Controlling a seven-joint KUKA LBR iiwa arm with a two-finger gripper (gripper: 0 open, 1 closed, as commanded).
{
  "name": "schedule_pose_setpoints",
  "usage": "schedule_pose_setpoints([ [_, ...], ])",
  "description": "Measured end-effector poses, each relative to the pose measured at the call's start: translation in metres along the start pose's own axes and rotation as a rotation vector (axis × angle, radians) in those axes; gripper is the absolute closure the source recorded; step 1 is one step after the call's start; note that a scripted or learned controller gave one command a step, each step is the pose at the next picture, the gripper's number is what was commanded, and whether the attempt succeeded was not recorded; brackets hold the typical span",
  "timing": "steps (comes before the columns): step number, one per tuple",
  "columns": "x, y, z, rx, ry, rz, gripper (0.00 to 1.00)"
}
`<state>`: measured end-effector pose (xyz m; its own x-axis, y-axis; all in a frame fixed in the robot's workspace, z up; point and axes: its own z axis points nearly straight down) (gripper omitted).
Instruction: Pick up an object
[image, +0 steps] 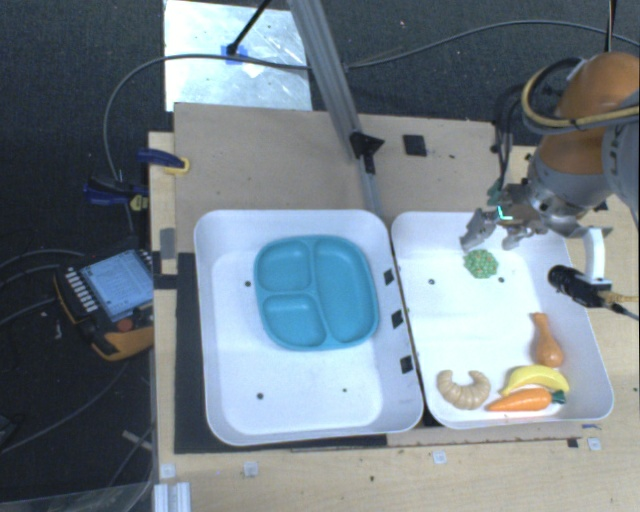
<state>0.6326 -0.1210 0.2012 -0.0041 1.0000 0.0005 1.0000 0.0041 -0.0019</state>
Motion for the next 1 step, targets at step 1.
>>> schedule_pose_setpoints([
  [1,0.0000,0.0010,-0.0019,-0.004,-0.001,0.000,0.00],
])
